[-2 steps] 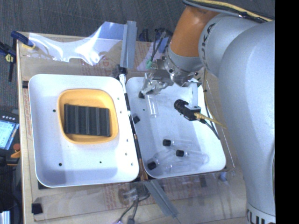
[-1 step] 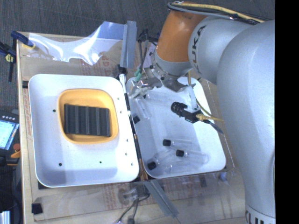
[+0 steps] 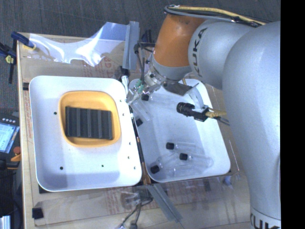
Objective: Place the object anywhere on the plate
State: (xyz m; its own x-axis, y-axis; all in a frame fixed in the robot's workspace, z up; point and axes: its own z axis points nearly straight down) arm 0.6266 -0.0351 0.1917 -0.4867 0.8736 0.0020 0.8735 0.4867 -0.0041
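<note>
Orange plate (image 3: 89, 120) in left bin (image 3: 43, 166); claw (image 3: 138, 92) over right bin (image 3: 217, 142), its state unclear

You are looking down on a robotics lab or test cell. A big grey KUKA arm (image 3: 228, 66) (maker's name on its casing) reaches over a tabletop (image 3: 71, 66) carrying two shallow white bins (image 3: 43, 142) side by side. Loose cables (image 3: 133, 213) trail at the tabletop's near edge, a small lit screen device (image 3: 7, 135) sits off its left edge, and dark carpet (image 3: 71, 8) lies beyond.
</note>
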